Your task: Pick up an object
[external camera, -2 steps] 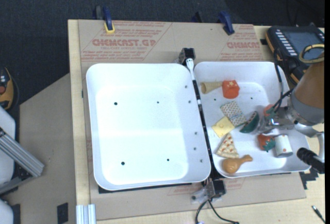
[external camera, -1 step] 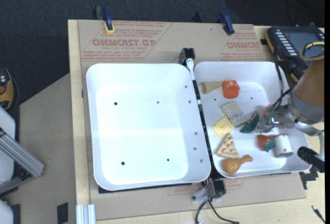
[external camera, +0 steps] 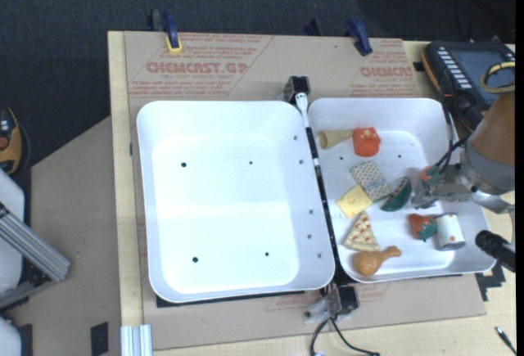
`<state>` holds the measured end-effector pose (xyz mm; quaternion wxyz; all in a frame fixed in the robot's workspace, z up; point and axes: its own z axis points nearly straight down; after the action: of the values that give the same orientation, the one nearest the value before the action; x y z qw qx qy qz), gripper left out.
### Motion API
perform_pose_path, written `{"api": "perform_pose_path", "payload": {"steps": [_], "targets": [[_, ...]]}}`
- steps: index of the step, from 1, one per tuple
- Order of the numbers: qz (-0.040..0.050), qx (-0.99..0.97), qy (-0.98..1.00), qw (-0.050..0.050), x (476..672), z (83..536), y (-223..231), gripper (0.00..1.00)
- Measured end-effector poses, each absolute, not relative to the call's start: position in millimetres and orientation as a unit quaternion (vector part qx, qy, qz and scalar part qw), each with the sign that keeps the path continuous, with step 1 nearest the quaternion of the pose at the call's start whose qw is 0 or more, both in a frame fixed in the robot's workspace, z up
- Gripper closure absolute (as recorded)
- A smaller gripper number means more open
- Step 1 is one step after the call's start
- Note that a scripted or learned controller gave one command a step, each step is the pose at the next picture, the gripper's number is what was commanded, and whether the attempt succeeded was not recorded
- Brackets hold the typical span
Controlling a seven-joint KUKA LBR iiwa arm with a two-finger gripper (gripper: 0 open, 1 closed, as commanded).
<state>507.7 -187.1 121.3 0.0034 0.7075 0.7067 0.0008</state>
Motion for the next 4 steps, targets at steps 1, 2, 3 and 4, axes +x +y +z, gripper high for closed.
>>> {"api": "perform_pose_path", "payload": {"steps": [1,2,3,4], "targets": [[0.001,0.708,0.706,0.004,507.9,131.1,-187.2,1.0],[0.0012,0.708,0.707,0.006,508.3,141.1,-187.3,1.0],[0.0045,0.702,0.712,0.004,606.2,187.8,-91.4,1.0],[-0.0002,0.707,0.708,0.0,600.3,185.1,-99.2,0.0]]}}
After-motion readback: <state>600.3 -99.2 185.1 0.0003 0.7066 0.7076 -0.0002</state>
